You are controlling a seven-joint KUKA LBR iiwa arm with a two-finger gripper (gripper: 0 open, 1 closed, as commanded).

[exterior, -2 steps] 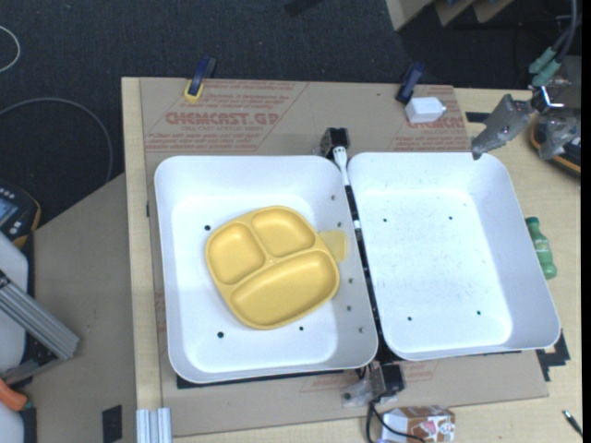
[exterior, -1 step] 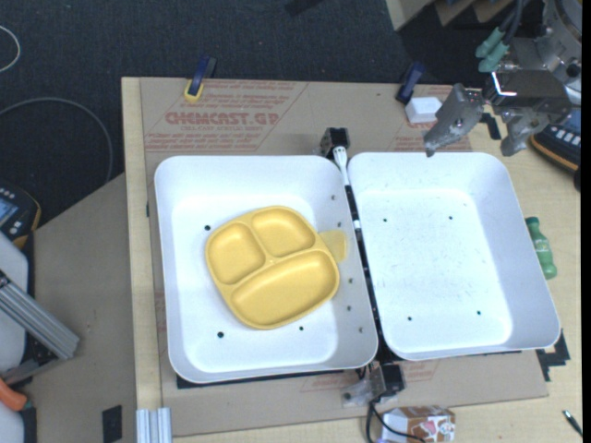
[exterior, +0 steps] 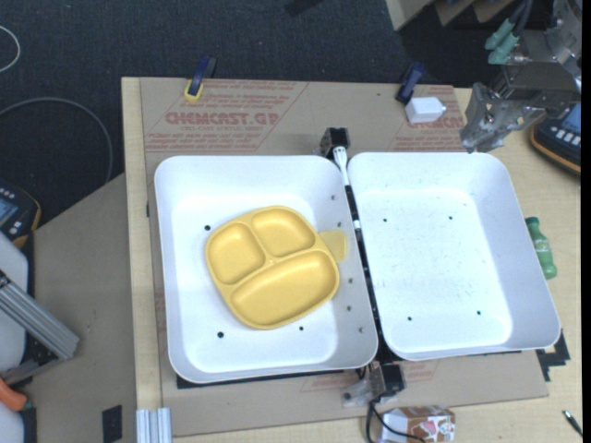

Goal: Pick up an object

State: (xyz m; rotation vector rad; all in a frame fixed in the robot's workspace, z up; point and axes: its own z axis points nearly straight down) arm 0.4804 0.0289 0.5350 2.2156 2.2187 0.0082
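plainly the plate (exterior: pixel 271 267) lies in the left bin (exterior: pixel 175 247), long axis running near-left to far-right, while the gripper (exterior: pixel 488 127) hangs past the right bin's (exterior: pixel 517 238) far-right corner — so the reach goes left and nearer. finger state: cannot tell.

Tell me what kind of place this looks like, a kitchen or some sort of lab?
Most likely a robotics lab bench, not a kitchen. Two shallow white bins sit clamped side by side on a board, a yellow divided plate lies in the left bin, and a gripper hangs at the upper right amid cables and equipment.
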